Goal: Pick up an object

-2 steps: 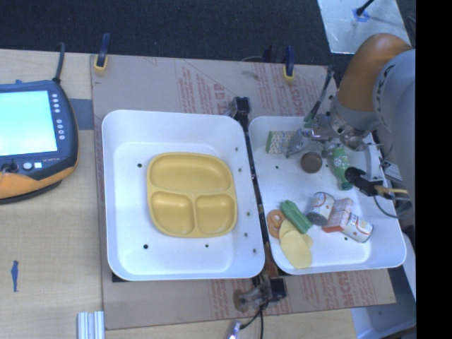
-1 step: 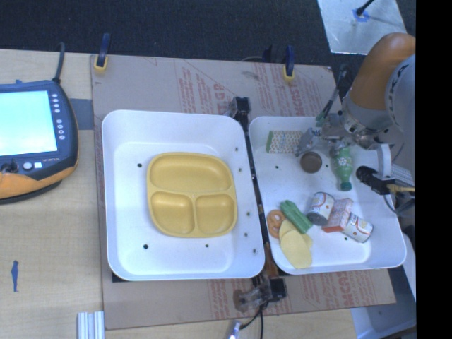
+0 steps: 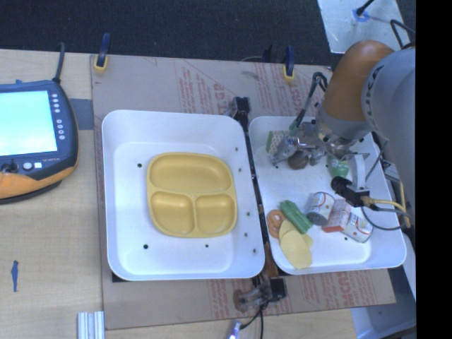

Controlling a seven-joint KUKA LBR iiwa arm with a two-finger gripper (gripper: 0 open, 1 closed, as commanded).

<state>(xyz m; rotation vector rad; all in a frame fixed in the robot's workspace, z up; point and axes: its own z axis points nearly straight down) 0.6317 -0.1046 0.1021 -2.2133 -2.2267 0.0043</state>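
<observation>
My claw (image 3: 300, 145) hangs low in the upper part of the right bin (image 3: 279, 253), right of centre in the frame, its grip hidden from me so I cannot tell, just over a small brown lump (image 3: 298, 162), with a green stick (image 3: 296, 216) and yellow slices (image 3: 295, 246) lower down.

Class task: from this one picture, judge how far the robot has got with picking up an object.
Done: the arm has reached over the right bin, its hand low among items at the far end. In hand: nothing visibly held. Left: grasp and lift. The green piece, yellow slices and small can lie in the bin. The yellow tray sits in the left bin.
</observation>
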